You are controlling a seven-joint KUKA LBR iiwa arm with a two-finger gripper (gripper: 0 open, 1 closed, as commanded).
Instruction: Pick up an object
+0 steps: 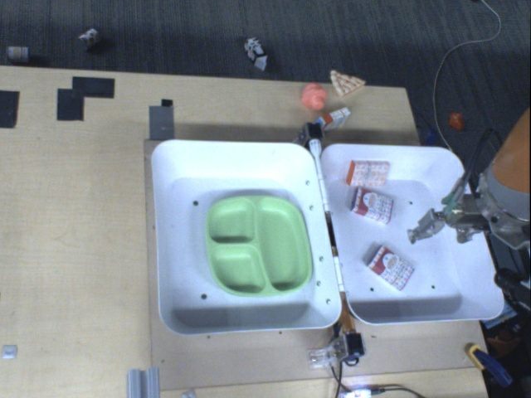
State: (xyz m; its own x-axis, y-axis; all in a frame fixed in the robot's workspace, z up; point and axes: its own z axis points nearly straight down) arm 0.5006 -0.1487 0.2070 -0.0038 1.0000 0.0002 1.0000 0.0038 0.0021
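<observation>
I had two white bins side by side on the tabletop (75,247). The left bin (241,160) held a green divided tray (259,243), three compartments, sitting roughly centred.

The right bin (431,301) held three small cartons. The orange-and-white carton (367,172) lay at the far end, long axis running left-right. The red-and-white carton (371,205) lay just below it, also roughly left-right, tilted slightly down to the right. A second red-and-white carton (390,267) sat nearer the front, apart from the other two, long axis on a diagonal from upper left to lower right. All three lay flat.

The arm (508,181) came in from the right edge, orange band visible, wrist low over the right side of the right bin. The gripper (425,229) pointed left toward the bin's middle, between the cartons, touching none I could see. Nothing sat between the fingers (415,234); I couldn't tell whether they were spread or closed.

Outside the bins, past the far edge: a pink ball (314,96) and a tan wedge (347,83).
</observation>
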